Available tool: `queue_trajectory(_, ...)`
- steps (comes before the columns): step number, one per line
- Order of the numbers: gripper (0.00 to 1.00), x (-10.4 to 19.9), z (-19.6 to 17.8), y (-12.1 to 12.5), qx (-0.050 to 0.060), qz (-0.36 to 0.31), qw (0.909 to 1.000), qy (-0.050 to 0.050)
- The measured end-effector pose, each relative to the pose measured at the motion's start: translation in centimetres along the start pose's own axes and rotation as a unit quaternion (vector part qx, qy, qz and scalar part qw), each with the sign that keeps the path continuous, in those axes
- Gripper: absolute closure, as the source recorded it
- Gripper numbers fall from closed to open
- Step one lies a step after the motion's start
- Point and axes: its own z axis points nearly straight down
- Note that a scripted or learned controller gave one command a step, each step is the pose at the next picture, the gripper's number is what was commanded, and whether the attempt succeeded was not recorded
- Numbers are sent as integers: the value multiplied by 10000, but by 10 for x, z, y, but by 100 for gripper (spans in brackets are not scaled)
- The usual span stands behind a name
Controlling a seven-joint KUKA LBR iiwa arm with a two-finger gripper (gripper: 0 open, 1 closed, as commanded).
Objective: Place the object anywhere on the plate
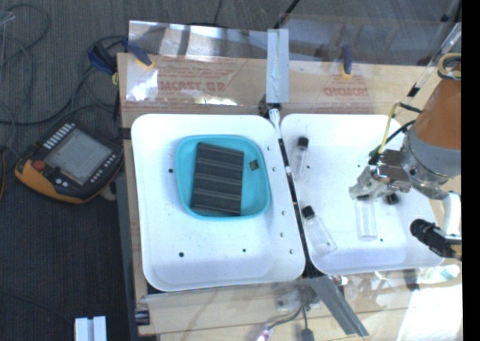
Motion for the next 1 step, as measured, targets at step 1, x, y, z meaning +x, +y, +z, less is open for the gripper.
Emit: queue_trajectory(1,0,0,0,0,-1,0,10000,0)
